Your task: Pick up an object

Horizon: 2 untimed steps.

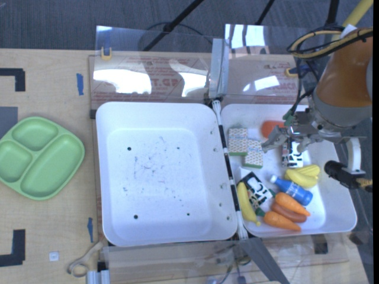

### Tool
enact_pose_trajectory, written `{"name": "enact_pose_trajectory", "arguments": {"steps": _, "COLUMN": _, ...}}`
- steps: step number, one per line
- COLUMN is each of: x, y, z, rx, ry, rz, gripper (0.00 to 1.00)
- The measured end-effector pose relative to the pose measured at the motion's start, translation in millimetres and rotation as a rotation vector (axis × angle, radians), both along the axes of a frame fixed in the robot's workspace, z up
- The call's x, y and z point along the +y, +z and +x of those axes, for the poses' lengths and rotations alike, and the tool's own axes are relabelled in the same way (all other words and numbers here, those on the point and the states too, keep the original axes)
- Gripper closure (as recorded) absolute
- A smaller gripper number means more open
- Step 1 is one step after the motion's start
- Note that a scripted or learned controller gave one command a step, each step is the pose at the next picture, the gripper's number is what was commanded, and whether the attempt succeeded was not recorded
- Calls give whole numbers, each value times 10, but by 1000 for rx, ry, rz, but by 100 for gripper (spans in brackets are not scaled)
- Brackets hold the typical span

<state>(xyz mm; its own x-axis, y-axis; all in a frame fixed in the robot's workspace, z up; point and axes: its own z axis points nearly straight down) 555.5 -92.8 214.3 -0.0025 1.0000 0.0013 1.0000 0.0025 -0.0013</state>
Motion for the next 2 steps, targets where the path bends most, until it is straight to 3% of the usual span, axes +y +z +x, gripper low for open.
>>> {"name": "enact_pose_trajectory", "arguments": {"steps": 1, "x": 0, "y": 100, "z": 9, "rx": -2, "ry": 0, "rz": 0, "gripper": 100}}
{"name": "enact_pose_trajectory", "arguments": {"steps": 2, "x": 607, "y": -27, "z": 610, "rx": -2, "ry": -226, "rz": -1, "gripper": 100}}
